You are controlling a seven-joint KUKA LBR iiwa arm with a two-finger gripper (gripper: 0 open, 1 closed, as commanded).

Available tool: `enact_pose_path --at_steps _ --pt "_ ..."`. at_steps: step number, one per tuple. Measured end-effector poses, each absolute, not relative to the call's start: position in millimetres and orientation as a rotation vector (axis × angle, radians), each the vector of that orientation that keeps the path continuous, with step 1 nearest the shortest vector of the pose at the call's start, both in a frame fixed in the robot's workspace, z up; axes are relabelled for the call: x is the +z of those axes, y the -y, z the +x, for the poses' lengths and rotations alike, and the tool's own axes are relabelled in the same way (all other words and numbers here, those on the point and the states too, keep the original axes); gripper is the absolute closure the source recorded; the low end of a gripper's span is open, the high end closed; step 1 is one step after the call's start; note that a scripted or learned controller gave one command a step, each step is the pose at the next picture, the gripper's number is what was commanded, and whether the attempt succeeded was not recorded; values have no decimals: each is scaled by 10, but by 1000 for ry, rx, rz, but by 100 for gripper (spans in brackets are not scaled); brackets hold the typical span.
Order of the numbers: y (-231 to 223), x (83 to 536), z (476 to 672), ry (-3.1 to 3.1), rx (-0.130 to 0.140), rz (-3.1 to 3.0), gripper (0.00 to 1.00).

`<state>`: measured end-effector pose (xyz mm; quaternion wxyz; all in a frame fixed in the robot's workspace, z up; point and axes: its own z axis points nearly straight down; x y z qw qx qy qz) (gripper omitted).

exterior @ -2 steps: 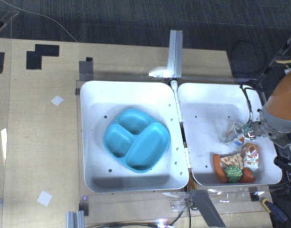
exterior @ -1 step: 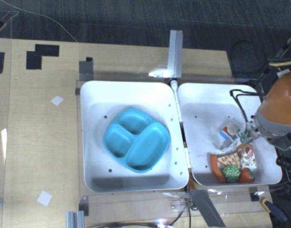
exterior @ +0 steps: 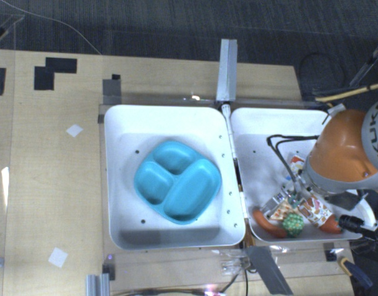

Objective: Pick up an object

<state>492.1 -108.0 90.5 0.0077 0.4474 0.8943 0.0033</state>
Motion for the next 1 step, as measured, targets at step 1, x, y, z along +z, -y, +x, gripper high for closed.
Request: enact_pose_path --at_steps 1 --pt "1159 906 4928 -3018 4 802 0"
